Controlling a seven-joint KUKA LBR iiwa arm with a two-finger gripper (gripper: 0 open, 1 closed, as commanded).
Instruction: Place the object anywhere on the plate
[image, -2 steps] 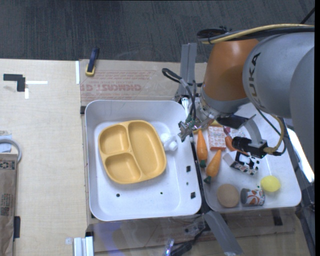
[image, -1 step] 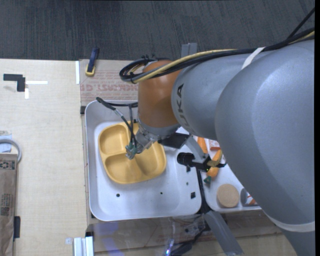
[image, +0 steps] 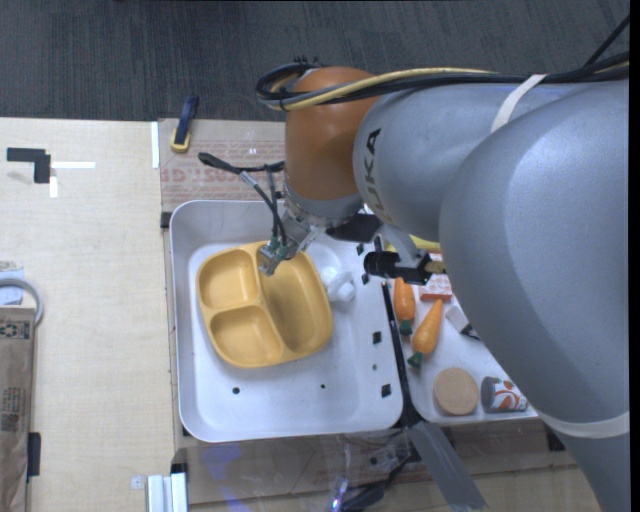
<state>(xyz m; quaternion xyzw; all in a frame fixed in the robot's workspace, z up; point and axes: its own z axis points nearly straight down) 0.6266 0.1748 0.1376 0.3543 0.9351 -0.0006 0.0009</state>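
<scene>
Plate: yellow plastic divided plate (image: 262, 305) with three compartments, lying flat in the left shallow white bin (image: 270, 410); its long axis runs from upper left to lower right of the camera view.

Bin, left: also carries a small crumpled white object (image: 338, 282) just beside the plate's upper right rim (too blurred to name).

Gripper: two-finger gripper (image: 271, 258) at the end of the grey arm with the orange band (image: 320, 140), tip over the plate's upper rim near the ridge between compartments. Whether the fingers are apart or closed cannot be told, nor whether anything sits between them (the tip is small and dark against the plate).

Task object: not identifiable with certainty; candidates lie in the right shallow white bin (image: 470, 425), apart from the plate.

Bin, right: orange carrot-shaped toy (image: 428, 325), long axis near vertical and tilted slightly, narrow end toward the lower left; a second orange piece (image: 402, 300) beside it; round tan disc (image: 456, 391); small white and orange cup (image: 503, 397) lying on its side.

Bench: blue and yellow clamp (image: 184, 123) above the left bin.
</scene>
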